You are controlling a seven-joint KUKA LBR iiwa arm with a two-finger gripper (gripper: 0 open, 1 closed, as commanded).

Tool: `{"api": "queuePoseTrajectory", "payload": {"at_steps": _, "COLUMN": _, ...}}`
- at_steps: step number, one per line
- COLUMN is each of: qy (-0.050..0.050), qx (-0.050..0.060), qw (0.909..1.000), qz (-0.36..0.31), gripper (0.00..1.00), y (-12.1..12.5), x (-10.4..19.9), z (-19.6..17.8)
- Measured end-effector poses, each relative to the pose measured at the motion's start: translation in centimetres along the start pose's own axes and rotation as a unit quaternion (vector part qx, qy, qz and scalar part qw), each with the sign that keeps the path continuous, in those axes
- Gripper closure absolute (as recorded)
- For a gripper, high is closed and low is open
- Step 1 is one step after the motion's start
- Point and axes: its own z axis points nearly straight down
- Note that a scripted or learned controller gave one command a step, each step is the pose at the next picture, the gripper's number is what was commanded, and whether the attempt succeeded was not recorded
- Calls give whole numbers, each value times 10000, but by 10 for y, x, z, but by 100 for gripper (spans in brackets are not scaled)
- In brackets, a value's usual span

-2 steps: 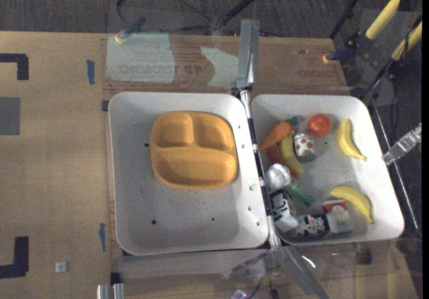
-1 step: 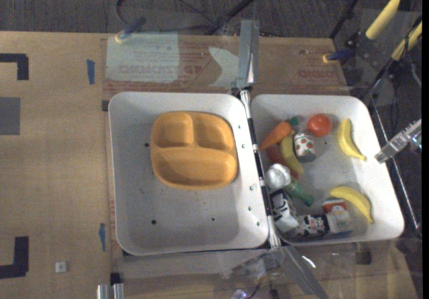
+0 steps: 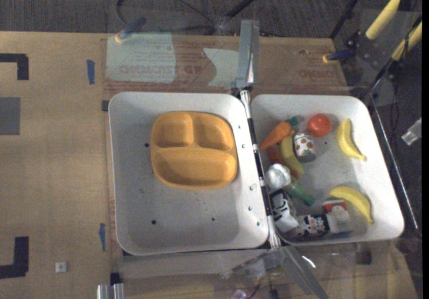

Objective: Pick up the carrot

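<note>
The carrot lies in the right bin, near its top-left corner, slanting, touching a banana below it. I cannot tell my tool's state. I should come down across the carrot's middle, jaws square to its length, clear of the bin wall.

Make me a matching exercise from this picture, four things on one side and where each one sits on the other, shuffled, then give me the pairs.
Things:
1. carrot
2. orange tray
3. red ball
4. milk carton

Places:
A. left bin
B. near edge of the right bin
C. right bin's far left part, beside the divider
D. far side of the right bin, right of the carrot

Pairs: 1-C, 2-A, 3-D, 4-B
</note>
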Motion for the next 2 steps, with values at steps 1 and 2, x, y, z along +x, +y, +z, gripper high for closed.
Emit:
{"api": "queuePoseTrajectory", "payload": {"at_steps": 1, "qy": 21, "qx": 20, "qw": 9807, "qz": 1954, "gripper": 100, "y": 11, "x": -6, "z": 20}}
{"api": "queuePoseTrajectory", "payload": {"at_steps": 2, "qy": -3, "qx": 4, "qw": 9623, "qz": 2720, "gripper": 100, "y": 41, "x": -26, "z": 19}}
